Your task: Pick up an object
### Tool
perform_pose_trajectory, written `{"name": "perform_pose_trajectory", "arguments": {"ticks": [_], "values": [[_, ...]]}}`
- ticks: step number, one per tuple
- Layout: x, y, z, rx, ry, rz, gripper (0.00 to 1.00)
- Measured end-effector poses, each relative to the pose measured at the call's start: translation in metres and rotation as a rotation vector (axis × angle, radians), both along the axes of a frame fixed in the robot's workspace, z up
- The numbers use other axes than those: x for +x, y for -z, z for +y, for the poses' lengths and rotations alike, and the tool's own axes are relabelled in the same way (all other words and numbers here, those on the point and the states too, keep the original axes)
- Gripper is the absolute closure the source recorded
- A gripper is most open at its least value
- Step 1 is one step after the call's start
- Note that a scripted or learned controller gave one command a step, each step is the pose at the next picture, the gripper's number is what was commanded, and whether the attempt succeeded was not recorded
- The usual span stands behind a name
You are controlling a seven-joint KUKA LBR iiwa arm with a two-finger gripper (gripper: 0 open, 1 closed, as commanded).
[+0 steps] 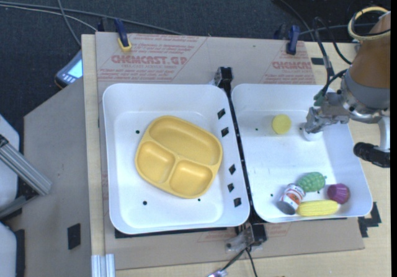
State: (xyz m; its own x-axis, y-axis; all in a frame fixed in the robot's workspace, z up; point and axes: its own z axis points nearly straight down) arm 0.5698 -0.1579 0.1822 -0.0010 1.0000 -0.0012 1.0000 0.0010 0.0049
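**Pincer low in the right bin, nothing gripped**

While the pincer (310,132) sits low over the right bin (273,164), just right of the small yellow ball (281,124), its fingers look narrow and hold nothing. Other candidates cluster at the bin's near corner: a green toy (311,181), a purple one (339,193), a yellow corn cob (319,208) and a small can (291,197), touching or nearly so. The ball stands alone, so it seems the cleaner pick: spread wide, centre over it, descend straight. The yellow divided plate (178,155) fills the left bin (118,145).
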Motion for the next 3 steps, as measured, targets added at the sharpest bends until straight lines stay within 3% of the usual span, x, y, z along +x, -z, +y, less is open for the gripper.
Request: {"name": "perform_pose_trajectory", "arguments": {"ticks": [2, 3], "values": [[0.004, -0.095, -0.003, -0.001, 0.000, -0.002, 1.00], [-0.016, -0.078, 0.048, 0.004, -0.004, 0.009, 1.00]]}}
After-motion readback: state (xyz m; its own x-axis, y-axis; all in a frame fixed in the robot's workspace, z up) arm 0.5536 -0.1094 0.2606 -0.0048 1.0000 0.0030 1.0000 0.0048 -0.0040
